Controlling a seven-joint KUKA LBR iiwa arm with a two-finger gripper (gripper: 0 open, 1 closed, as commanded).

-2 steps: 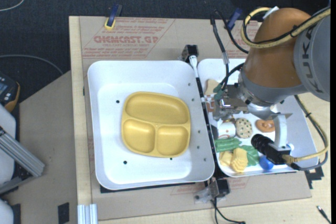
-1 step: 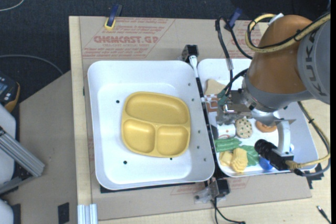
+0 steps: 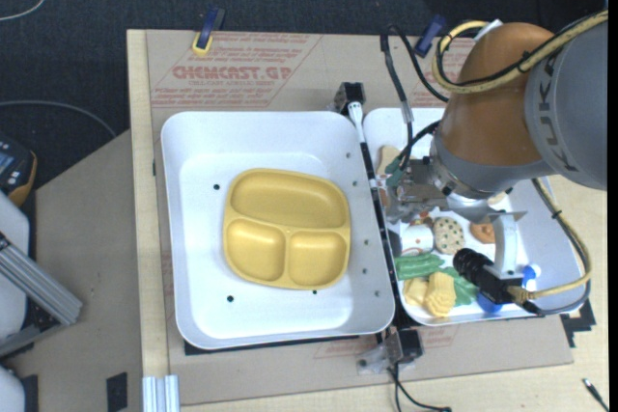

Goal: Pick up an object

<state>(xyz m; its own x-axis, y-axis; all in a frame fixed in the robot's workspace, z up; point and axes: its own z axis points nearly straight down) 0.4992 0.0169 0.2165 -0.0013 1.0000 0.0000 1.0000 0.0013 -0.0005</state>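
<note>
Whether the jaws are apart or together cannot be told; the arm (image 3: 502, 111) hangs low over the right bin (image 3: 565, 236), above a clutter of small toy foods (image 3: 439, 289). The left bin (image 3: 183, 207) holds a yellow divided tray (image 3: 287, 229).

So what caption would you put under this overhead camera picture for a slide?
Robot arm reaching into the right bin of small toy items; yellow divided tray in the left bin.

Bright, even overhead light, soft shadows, slightly grainy but sharp.
</note>
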